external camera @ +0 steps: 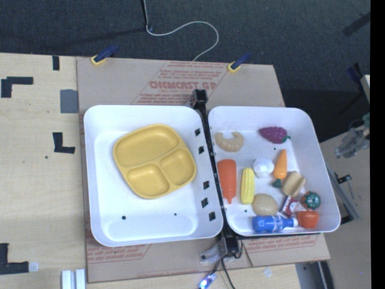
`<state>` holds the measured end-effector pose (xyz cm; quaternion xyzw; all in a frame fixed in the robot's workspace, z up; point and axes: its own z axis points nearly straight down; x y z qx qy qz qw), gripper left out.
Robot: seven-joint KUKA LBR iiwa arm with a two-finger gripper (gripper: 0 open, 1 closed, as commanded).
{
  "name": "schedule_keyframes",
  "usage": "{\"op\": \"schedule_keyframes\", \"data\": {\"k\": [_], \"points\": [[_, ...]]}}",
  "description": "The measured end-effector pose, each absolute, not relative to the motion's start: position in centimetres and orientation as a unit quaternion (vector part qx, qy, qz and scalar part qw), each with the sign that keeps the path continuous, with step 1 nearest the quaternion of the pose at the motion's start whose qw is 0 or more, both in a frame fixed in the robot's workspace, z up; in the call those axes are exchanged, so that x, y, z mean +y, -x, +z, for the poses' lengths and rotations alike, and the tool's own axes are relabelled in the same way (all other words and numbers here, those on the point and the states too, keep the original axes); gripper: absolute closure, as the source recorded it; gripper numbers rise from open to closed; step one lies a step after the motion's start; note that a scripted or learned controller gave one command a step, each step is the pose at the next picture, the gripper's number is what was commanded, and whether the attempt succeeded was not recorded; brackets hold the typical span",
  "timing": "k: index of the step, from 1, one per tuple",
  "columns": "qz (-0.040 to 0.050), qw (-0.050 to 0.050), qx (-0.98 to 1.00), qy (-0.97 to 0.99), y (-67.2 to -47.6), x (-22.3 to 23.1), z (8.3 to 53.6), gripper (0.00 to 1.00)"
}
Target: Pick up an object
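Camera view: toys (264, 182) in right bin (313, 138)

A light wooden bench (36, 179) bears a brown cardboard sheet (180, 80), clamped at its far corners. Beyond the bench's far edge lies dark carpet (271, 17) crossed by a thin white cable (186, 27).

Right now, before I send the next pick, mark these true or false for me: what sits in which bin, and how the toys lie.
1. The yellow divided tray lies in the left bin. True.
2. The purple grapes sit in the left bin. False: they lie in the right bin, near its far edge.
3. The corn cob lies beside the long orange toy. True.
4. The blue bottle stands upright. False: it lies on its side at the near edge.
5. The yellow tray holds toy food. False: its compartments are bare.
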<state>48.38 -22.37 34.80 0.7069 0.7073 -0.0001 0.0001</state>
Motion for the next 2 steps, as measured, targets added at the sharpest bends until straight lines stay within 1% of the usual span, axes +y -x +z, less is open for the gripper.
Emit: {"op": "schedule_keyframes", "data": {"k": [1,2], "points": [[-0.0009,0.0,0.707,-0.707,-48.4,-22.4,33.7,1.0],[0.0013,0.003,0.708,-0.706,-48.5,-21.2,40.4,1.0]]}}
